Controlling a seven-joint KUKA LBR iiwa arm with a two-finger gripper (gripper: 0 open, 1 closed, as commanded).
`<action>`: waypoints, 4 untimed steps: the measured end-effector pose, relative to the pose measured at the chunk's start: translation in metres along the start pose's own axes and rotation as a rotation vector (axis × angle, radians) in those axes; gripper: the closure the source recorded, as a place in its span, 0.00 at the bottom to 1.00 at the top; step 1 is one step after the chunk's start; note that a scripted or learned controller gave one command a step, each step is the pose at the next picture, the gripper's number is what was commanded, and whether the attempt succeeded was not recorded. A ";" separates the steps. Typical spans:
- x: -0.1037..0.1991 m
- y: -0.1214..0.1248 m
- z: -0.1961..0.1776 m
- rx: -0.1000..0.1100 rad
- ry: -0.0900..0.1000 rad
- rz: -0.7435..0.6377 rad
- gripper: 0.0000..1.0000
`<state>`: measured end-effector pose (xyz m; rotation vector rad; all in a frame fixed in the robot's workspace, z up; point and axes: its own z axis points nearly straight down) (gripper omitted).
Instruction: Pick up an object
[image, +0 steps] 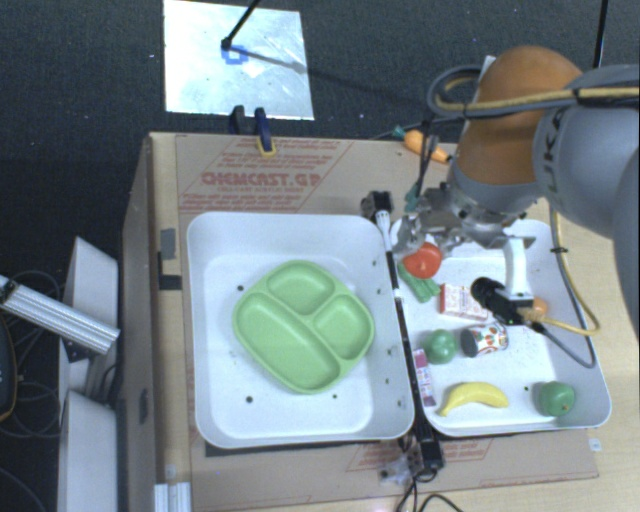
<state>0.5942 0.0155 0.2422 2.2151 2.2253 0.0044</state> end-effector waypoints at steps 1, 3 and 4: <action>0.023 -0.077 -0.016 0.003 0.000 0.000 1.00; 0.020 -0.093 -0.010 0.003 0.000 0.001 1.00; 0.080 -0.095 0.000 0.003 0.000 0.001 1.00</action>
